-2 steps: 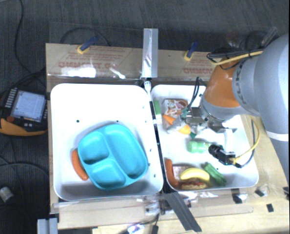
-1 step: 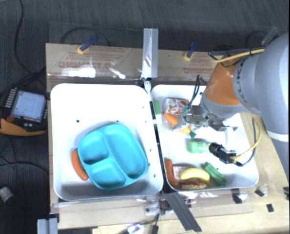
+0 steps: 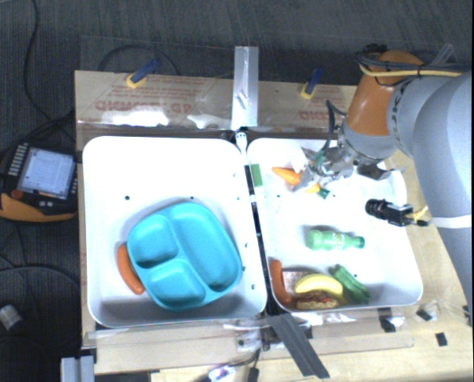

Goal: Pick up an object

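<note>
At the near edge of the right bin (image 3: 417,270) a cluster of toy food is seen: a yellow banana (image 3: 318,282) resting on a brown bun-like piece (image 3: 317,300), a dark green piece (image 3: 351,284) just beside them, and a reddish sausage (image 3: 276,274) against the bin's left wall. A green bottle (image 3: 334,239) is laid on its side near the middle of the same bin, apart from the cluster. Toward the far end, an orange carrot-shaped piece (image 3: 284,175) is found just beside the gripper (image 3: 324,173), which is lowered into that far part of the bin; whether the gripper is open or closed cannot be told, and nothing can be made out held in it. In the left bin (image 3: 109,173) a blue divided plate (image 3: 185,253) is set, with an orange sausage (image 3: 128,270) tucked against its left rim. Both bins are carried side by side on the surface (image 3: 101,94).
</note>
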Tool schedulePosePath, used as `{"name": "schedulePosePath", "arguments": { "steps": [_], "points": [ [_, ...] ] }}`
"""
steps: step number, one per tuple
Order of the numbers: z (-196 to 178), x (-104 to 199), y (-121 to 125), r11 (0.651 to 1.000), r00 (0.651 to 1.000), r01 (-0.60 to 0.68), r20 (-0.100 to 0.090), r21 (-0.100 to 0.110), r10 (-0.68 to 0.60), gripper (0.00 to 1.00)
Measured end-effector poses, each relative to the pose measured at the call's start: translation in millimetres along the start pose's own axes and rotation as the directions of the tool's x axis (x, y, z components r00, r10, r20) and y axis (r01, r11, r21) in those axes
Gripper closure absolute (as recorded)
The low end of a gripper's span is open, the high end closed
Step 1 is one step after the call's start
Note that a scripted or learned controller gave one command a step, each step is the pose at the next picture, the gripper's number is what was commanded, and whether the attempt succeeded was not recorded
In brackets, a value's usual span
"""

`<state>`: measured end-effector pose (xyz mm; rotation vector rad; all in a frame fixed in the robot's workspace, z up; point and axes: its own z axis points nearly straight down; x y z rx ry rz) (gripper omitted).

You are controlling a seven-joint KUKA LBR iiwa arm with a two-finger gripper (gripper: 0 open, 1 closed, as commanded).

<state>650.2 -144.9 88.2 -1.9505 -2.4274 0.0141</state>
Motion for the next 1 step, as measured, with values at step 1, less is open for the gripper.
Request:
{"name": "schedulePosePath", "arguments": {
  "steps": [1],
  "points": [
    [-139.2,76.3,-38.7,0.966,0.966,-0.258,0.011,-0.025,0.258,1.0]
  ]
}}
